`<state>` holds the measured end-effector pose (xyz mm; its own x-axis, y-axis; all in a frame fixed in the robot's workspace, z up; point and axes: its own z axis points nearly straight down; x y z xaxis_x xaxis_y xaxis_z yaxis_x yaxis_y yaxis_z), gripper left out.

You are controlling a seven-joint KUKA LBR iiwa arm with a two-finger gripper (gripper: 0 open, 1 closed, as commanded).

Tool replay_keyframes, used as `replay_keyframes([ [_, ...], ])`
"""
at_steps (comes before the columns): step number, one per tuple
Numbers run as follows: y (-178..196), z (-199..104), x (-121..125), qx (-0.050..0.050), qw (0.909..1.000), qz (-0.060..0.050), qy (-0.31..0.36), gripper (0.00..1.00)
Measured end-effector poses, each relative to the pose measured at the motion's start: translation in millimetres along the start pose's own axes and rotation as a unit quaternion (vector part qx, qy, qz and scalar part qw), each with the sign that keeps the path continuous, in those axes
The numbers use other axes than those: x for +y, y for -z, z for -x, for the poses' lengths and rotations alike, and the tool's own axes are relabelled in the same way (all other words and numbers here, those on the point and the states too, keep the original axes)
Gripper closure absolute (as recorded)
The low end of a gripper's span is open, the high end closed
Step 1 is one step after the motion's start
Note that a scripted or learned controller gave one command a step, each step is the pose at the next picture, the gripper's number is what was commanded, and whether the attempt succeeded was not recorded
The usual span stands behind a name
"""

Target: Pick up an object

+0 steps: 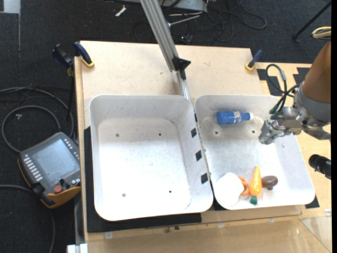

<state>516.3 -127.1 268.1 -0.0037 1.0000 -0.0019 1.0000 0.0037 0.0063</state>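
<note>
The right bin [295, 157] holds a blue bottle with a white cap [233, 117] lying on its side near the far wall. Along the near wall lie a white round object [229, 189], a yellow-orange carrot-like toy with a green tip [255, 182], a small orange piece [244, 188] and a brown rounded object [269, 182]. My gripper [267, 135] hangs over the right part of this bin, to the right of the bottle and apart from it. Nothing shows between its fingers.
The left bin [105, 141] sits beside the right one, with a black-marked divider edge [199, 146] between them. A metal pole [160, 30] slants in from the top. A teach pendant [50, 167] lies on the floor at left. Clamps [84, 56] hold the board's far corners.
</note>
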Motion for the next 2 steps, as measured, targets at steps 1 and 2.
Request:
replay_keyframes([
  [1, -13.4, -45.2, 9.8, 0.002, 1.0000, -0.004, 0.002, 1.00],
  [2, -29.1, -101.4, 12.7, 0.002, 1.0000, -0.004, 0.002, 1.00],
])
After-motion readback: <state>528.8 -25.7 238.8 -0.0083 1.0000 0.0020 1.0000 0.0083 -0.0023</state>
